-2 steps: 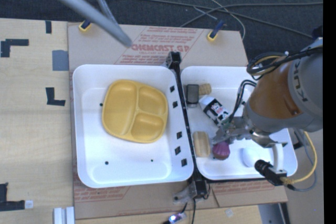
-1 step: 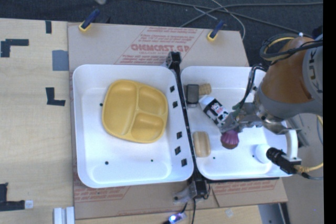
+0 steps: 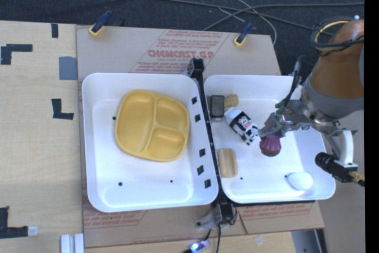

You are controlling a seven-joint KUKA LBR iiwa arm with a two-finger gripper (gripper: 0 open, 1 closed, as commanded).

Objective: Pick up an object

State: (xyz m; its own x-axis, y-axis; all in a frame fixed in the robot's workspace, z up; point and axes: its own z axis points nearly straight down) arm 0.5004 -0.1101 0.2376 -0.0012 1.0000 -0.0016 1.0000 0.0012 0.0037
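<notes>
My gripper (image 3: pixel 273 131) hangs over the middle of the right bin (image 3: pixel 314 127); the arm comes in from the right. A small purple object (image 3: pixel 270 146) sits directly under the gripper's tip, touching or nearly touching it, and the gripper body hides where they meet. Just left of it lies a white toy with black markings (image 3: pixel 243 126). Further left, by the divider, are a dark grey block (image 3: pixel 217 106) and a small tan cork-like piece (image 3: pixel 231 101). A tan bread-like piece (image 3: pixel 227 162) lies at the front left, and a white egg shape (image 3: pixel 299 181) at the front right.
The left bin (image 3: pixel 98 145) holds a yellow divided plate (image 3: pixel 152 125). A black divider strip (image 3: pixel 204 133) runs between the bins. A black part with an orange tip (image 3: pixel 334 167) sticks out over the right bin's front right corner. Cables trail behind the bench.
</notes>
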